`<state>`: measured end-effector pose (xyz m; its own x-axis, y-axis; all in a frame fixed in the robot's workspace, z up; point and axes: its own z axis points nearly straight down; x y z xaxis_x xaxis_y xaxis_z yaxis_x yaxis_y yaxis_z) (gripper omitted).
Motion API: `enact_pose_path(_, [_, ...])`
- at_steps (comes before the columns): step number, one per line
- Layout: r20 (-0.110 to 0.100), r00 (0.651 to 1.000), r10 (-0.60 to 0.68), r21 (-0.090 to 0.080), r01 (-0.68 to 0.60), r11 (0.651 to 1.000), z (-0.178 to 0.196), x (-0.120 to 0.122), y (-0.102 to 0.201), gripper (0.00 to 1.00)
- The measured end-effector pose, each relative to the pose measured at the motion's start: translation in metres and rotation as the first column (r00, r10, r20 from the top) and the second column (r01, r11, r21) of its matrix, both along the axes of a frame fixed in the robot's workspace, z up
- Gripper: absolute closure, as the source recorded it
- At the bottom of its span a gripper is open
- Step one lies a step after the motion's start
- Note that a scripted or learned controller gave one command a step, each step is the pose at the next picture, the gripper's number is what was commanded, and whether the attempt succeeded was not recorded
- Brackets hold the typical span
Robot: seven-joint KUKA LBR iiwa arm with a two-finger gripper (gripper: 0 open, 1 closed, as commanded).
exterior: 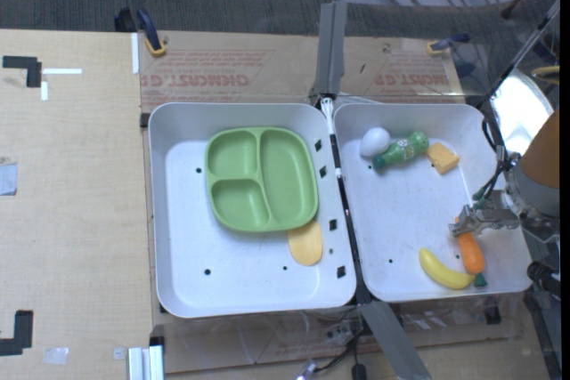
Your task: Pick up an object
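While the gripper is hovering with jaws whose state I cannot tell, the carrot is lying just below them, pointing toward them lengthwise.

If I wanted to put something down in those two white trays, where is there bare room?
The right bin has the most: its bare middle, between the green bottle up top and the banana below. In the left bin, the strip left of the green plate and the floor below it. Crowded: the right bin's lower right, where gripper, carrot and banana cluster.
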<state>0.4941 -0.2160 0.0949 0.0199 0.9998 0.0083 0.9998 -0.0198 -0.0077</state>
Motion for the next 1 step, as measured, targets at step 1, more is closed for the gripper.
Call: enact_pose_path(1, [0.002, 0.998, -0.057, -0.009, 0.057, 0.998, 0.0809, 0.0386, 0.0729, 1.00])
